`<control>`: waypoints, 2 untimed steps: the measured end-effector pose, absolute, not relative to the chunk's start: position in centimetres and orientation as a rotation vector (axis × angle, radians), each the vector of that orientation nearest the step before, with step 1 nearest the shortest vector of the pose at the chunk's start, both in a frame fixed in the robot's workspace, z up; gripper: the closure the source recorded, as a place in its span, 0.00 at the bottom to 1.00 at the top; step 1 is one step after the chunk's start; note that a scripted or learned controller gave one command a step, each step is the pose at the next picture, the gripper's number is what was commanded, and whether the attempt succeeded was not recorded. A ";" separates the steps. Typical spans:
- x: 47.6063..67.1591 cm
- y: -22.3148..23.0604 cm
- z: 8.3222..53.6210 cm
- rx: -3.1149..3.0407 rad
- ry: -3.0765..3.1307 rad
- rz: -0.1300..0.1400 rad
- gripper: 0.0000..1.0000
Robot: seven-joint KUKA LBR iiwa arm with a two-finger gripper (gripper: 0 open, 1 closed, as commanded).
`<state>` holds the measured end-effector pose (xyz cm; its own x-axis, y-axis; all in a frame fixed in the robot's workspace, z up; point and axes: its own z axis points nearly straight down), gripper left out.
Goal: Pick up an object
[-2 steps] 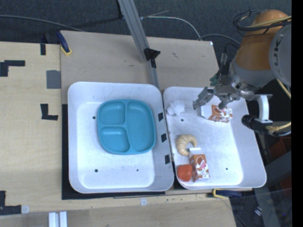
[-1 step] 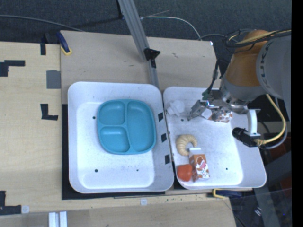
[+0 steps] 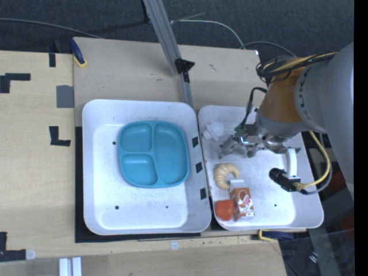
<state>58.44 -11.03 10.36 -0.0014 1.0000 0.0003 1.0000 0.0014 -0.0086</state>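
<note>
Bins are sitting side by side in front of you on the pale wooden bench (image 3: 34,154), their inner rims meeting near the middle of the view. You are looking at the left bin (image 3: 100,211) first: a teal divided plate (image 3: 154,154), smooth and three-sectioned with rounded corners, is lying flat in its upper half, leaving bare white floor below it and along the left wall. A slanted grey metal post (image 3: 164,30) is rising behind it, off the top edge.

You are seeing a busier right bin (image 3: 307,214). A crumpled clear wrapper (image 3: 214,131) is lying near its upper left corner. Below that, a curled tan pastry (image 3: 225,174) is resting just beside a small red-and-white carton (image 3: 241,203), with a round orange-red fruit (image 3: 225,210) touching the carton's left side at the front wall. Open floor is showing toward the right wall.

The gripper (image 3: 229,148) is reaching in from the right, low over the bin between the wrapper and the pastry; its thin metal fingers (image 3: 225,149) are pointing left with nothing between them, and you cannot tell whether they are apart or together. Cables (image 3: 284,65) are looping above the orange band.
</note>
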 end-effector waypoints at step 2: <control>58.4 -10.9 18.0 -2.222 -2.226 -0.004 1.00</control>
<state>58.38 -10.87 18.02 -0.0015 1.0000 -0.0007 1.0000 0.0015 0.0047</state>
